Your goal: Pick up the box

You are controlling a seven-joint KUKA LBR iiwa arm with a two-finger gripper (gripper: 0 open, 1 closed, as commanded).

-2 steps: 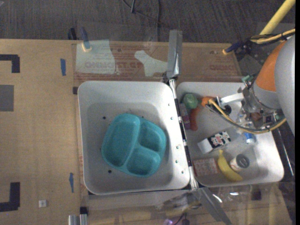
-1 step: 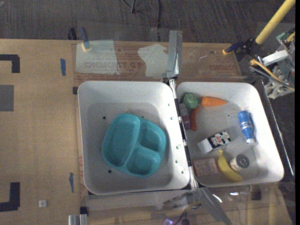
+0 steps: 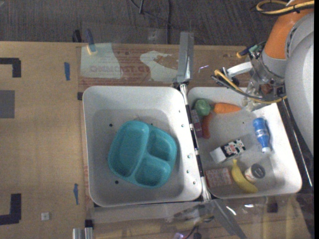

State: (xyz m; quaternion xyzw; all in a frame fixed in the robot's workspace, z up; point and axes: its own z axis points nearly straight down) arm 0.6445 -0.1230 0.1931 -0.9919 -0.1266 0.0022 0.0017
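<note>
Up top, pincer (image 3: 247,101) over right bin (image 3: 291,176), box (image 3: 228,150) apart.

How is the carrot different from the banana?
The carrot is orange, while the banana is yellow. The carrot lies straight, pointing across the picture; the banana is curved. The carrot sits at the far end of the right bin, beside a green item, while the banana sits at the near end, next to a small round can. Both lie flat in that same bin.
</note>
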